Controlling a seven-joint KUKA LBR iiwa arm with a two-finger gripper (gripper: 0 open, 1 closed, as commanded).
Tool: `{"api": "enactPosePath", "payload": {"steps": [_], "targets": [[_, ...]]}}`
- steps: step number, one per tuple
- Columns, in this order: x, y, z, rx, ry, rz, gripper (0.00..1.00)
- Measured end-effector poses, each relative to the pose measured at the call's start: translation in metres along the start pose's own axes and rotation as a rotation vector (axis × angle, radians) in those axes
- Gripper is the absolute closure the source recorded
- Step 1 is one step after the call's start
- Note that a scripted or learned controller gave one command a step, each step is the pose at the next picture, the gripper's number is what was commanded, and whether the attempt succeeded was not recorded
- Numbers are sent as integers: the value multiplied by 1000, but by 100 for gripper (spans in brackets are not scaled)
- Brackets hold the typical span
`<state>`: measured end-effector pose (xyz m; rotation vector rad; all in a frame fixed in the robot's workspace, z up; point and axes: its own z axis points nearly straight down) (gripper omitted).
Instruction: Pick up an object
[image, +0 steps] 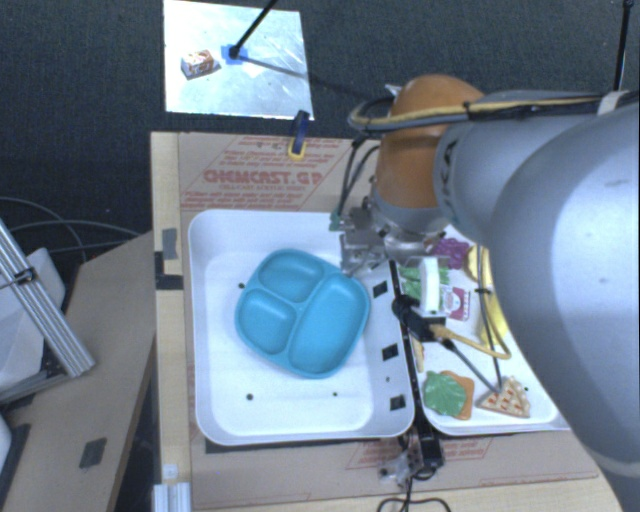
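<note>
At frame centre: gripper (357, 262), pointing down over the upper right rim of the blue divided plate (300, 312).
Arm: enters from the right, orange band (425, 140) above the wrist.
Claw: cannot tell.
Plate: lies in the left bin (225, 400).

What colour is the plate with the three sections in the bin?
The divided plate is light blue all over, plain to see in the camera view.

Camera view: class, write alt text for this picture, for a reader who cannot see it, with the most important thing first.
A grey robot arm reaches in from the right, its gripper at the upper right rim of a blue divided plate lying in the left white bin. The right white bin holds small items, among them a green piece and a waffle-patterned wedge.
</note>
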<state>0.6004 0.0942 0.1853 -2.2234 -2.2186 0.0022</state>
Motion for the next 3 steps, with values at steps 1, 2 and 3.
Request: {"api": "enactPosePath", "payload": {"steps": [1,2,3], "targets": [[-42,57,-122,-20,-1,-1,100],[23,68,-91,-3,3,-11,100],[72,57,-30,3,2,-11,100]]}}
